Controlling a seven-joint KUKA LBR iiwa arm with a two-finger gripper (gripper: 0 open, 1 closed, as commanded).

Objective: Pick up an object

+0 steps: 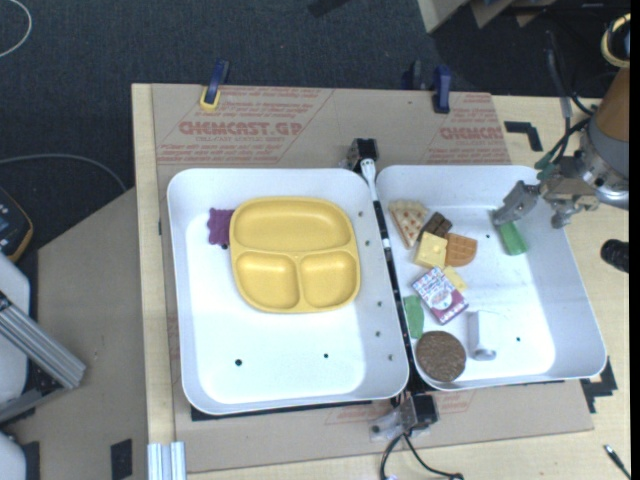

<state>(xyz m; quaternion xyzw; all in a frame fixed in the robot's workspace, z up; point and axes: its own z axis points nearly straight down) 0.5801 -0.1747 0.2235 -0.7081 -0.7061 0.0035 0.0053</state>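
Observation:
My gripper (538, 209) hangs over the upper right part of the right bin (560, 298), its fingers spread open with nothing between them. A small green block (513, 239) lies on the bin floor just below the left fingertip (513, 206). Further left in the same bin lie a tan toast wedge (407, 220), a brown block (436, 226), a yellow block (431, 251), an orange disc (462, 250), a purple-and-white packet (438, 295), a green strip (413, 315), a brown round cookie (440, 356) and a small grey piece (480, 334).
The left bin (210, 358) holds a yellow divided plate (295, 253) with a purple item (219, 226) at its upper left. A black divider rail (385, 258) runs between the bins. Clamps (440, 86) sit on the board's far edge.

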